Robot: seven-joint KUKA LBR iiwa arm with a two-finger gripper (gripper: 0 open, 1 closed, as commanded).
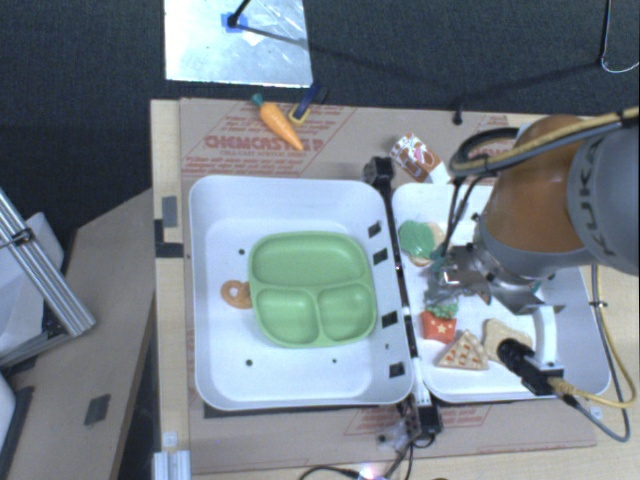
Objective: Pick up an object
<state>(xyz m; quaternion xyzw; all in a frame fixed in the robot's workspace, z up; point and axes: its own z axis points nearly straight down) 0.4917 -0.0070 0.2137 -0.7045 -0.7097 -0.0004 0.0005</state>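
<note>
My gripper (447,286) hangs low over the left side of the right bin (590,373), with the arm's grey and orange body covering much of that bin. Just below the gripper lies a small red toy with a green top (439,325). A pizza-slice toy (461,353) sits in front of that, and a tan bread-like piece (504,331) lies to its right. A green and white round toy (417,238) rests above and left of the gripper. I see nothing held in the gripper.
The left bin (215,258) holds a green divided plate (311,288) and a small brown pretzel (236,294) beside it. Behind the bins, a toy carrot (279,124) and a small wrapped snack (413,156) lie on the cardboard.
</note>
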